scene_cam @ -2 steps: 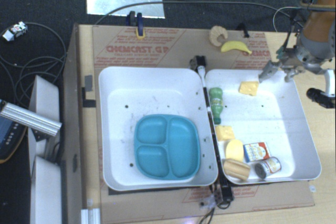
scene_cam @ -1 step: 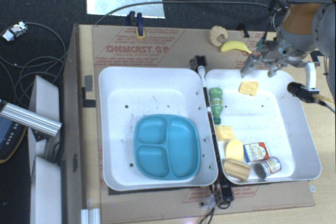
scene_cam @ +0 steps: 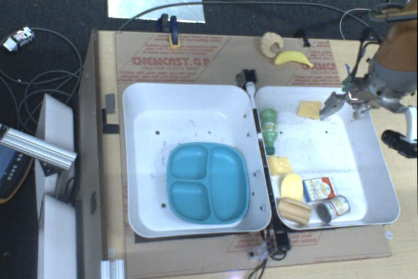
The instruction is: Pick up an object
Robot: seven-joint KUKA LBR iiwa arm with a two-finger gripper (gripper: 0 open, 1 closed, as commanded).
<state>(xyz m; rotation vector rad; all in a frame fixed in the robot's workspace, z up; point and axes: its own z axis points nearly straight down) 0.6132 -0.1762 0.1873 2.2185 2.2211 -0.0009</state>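
My gripper [scene_cam: 346, 108] hangs over the far right part of the right bin [scene_cam: 366, 160], open, with nothing between its fingers. A pale yellow wedge [scene_cam: 309, 109] lies just to its left on the bin floor. A green bottle [scene_cam: 268, 130] lies along the bin's left wall. At the bin's near end sit a yellow block [scene_cam: 280, 165], a rounded yellow piece [scene_cam: 292, 187], a tan bread loaf [scene_cam: 294, 211], a small red, white and blue carton [scene_cam: 319, 189] and a tin can [scene_cam: 334, 208].
The left bin [scene_cam: 147, 114] holds a blue divided plate [scene_cam: 208, 181]. On the bench behind the bins lie a banana [scene_cam: 292, 59] and a beige curled object [scene_cam: 271, 44]. A blue and yellow clamp [scene_cam: 171, 29] sits at the bench's far edge.
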